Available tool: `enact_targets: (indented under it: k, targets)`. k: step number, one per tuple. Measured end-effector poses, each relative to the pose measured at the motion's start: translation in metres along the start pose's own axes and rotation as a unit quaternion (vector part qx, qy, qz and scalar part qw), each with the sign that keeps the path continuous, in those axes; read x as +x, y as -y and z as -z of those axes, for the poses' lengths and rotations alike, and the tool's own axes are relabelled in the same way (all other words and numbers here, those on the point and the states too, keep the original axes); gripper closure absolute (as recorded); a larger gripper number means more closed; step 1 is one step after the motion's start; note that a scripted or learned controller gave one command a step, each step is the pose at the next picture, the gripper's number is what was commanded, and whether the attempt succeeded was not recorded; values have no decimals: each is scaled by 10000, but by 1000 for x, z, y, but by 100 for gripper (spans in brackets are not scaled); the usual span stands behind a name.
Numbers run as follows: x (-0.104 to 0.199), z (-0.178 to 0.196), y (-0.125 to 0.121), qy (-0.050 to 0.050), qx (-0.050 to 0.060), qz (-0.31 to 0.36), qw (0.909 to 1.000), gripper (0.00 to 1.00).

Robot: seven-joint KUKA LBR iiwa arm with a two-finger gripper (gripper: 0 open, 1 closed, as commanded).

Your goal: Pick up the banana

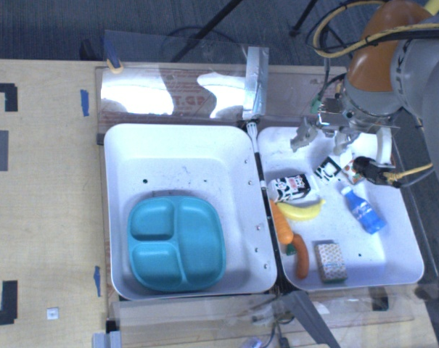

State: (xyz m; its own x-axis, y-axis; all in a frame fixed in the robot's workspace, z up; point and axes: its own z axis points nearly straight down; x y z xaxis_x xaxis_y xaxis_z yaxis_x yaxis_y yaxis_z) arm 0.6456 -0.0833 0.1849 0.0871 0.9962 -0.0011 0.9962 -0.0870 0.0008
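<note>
Here we are with our gripper (pixel 323 135) hanging over the far end of the right bin (pixel 404 267), fingers spread and nothing between them. The banana (pixel 303 209) lies nearer the front, close to the wall shared with the left bin (pixel 117 194), tucked right under a black-and-white packet (pixel 291 186) and touching the top of a carrot (pixel 282 225). So we want to travel toward it first, staying high, then turn the wrist so our fingers straddle its narrow width rather than its curved length. Come down on its middle, we reckon, clear of packet and carrot. A blue bottle (pixel 365 212) and a sponge (pixel 330 260) sit well aside, the teal plate (pixel 177 242) too
</note>
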Motion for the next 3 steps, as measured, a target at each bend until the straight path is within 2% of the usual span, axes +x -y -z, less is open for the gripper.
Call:
enact_targets:
  k: [1, 2, 3]
  targets:
    - [-8, 70, -22, 1, 3, -2203, 9754, 0]
    - [-24, 57, -18, -3, 18, -721, 9974, 0]
    - [9, 39, -18, -3, 21, -999, 9950, 0]
